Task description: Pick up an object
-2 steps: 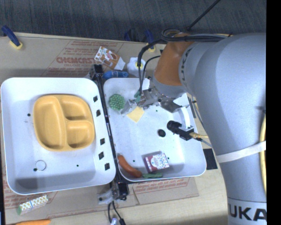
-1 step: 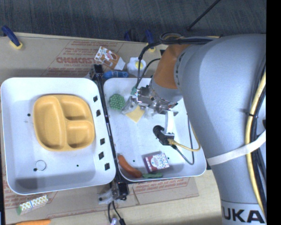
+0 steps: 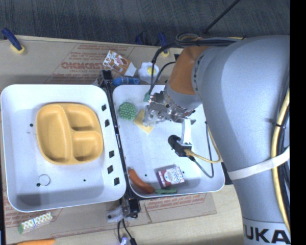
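Observation:
My gripper [image 3: 152,117] hangs low in the right bin [image 3: 143,160], right over a pale yellow block [image 3: 143,123] that lies just under its tip. A green knobbly ball [image 3: 126,110] rests to the left of it. Near the bin's front wall lie an orange carrot-like piece [image 3: 140,181], a small dark red packet [image 3: 170,176] and a green strip [image 3: 166,191]. The grey arm with its orange band [image 3: 182,78] covers the bin's right side.
In the left bin [image 3: 15,137] sits a yellow divided tray [image 3: 70,132]. Behind the bins lie a small printed packet [image 3: 113,62], a blue item [image 3: 125,80] and a white-yellow item [image 3: 149,70]. A cable loops across the right bin [image 3: 199,160].

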Tool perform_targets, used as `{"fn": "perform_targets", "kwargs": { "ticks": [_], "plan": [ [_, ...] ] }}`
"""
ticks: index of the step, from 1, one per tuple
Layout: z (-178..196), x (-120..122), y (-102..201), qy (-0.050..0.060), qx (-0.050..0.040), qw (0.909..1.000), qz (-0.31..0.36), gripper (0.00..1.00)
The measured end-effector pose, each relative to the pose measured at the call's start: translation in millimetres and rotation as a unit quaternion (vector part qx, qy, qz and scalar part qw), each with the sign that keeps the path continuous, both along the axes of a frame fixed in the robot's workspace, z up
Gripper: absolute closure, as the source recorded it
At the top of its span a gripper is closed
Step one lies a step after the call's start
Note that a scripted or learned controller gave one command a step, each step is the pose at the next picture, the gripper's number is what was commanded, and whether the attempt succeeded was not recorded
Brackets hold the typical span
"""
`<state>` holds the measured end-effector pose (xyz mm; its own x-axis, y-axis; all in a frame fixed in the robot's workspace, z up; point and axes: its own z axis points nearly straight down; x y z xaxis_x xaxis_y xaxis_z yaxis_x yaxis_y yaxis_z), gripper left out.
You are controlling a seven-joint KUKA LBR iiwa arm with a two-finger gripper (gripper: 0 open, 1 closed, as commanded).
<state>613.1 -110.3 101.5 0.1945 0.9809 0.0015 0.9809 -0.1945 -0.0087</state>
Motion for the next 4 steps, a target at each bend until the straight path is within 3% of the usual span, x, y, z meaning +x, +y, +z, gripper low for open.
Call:
{"fn": "perform_targets", "kwargs": {
  "ticks": [1, 2, 3, 4],
  "plan": [
    [-10, -18, -86, -0.002, -0.0005, 0.9960, 0.089, 1.00],
    [-9, 44, -49, -0.005, -0.0004, 0.9392, 0.343, 1.00],
    [-9, 44, -49, -0.005, -0.0003, 0.9392, 0.343, 0.00],
    [-10, -22, 8, -0.003, 0.0012, 0.9145, 0.405, 0.00]
  ]
}}
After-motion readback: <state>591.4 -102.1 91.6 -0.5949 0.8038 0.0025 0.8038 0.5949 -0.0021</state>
